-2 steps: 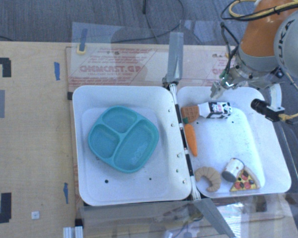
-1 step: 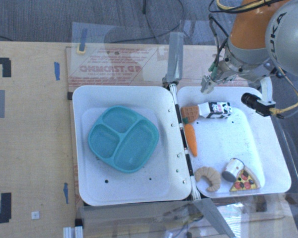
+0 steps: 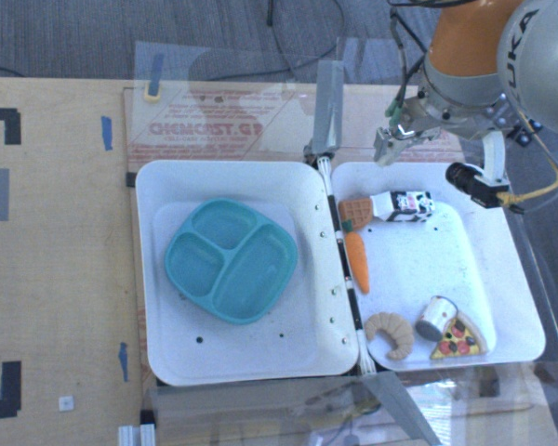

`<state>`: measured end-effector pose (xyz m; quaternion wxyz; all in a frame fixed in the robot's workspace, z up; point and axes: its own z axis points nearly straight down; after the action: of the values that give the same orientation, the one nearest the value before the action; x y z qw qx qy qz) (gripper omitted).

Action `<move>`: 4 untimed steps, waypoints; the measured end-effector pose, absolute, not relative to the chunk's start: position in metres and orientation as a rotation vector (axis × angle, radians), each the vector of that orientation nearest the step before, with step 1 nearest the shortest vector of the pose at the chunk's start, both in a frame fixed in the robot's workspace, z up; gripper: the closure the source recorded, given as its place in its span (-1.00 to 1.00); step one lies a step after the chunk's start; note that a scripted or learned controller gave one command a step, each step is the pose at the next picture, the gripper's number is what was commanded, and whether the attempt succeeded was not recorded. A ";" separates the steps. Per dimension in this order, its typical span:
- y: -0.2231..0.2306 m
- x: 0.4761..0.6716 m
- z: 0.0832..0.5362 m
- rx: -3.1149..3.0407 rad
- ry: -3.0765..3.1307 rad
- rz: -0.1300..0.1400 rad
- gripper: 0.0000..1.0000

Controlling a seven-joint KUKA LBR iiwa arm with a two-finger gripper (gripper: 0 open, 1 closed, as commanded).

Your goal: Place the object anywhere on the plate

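bins: two shallow white bins, left (image 3: 158, 342) and right (image 3: 502, 249) | plate: one teal plastic plate with three sections (image 3: 231, 260) in left bin | right bin: one orange carrot (image 3: 355, 258) at 9 o'clock, one waffle piece (image 3: 355, 212), one small milk carton (image 3: 402, 204) at 12, one croissant (image 3: 391, 333), one silver can (image 3: 435, 317), one pizza slice (image 3: 459, 338) near 5 | gripper (image 3: 400, 137): above right bin's 12 o'clock edge, fingers cannot tell

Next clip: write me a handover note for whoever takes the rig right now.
Gripper: above the right bin's far-left corner, nothing seen in it; finger state unclear.
Plate: teal, in the left bin, nothing on it.
Right bin holds a carrot, waffle, milk carton, croissant, can and pizza slice.
Done: nothing placed.
Left: pick one object, set it on the plate.
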<state>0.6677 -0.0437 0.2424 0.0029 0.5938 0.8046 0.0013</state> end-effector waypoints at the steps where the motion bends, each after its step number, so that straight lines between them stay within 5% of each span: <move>1: -0.135 0.667 0.246 1.894 2.498 0.003 1.00; 2: -0.065 0.668 0.256 1.816 2.561 0.002 1.00; 4: -0.071 0.668 0.266 1.510 2.746 0.003 1.00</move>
<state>0.6683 -0.0709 0.2661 0.0038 0.4820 0.8762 0.0010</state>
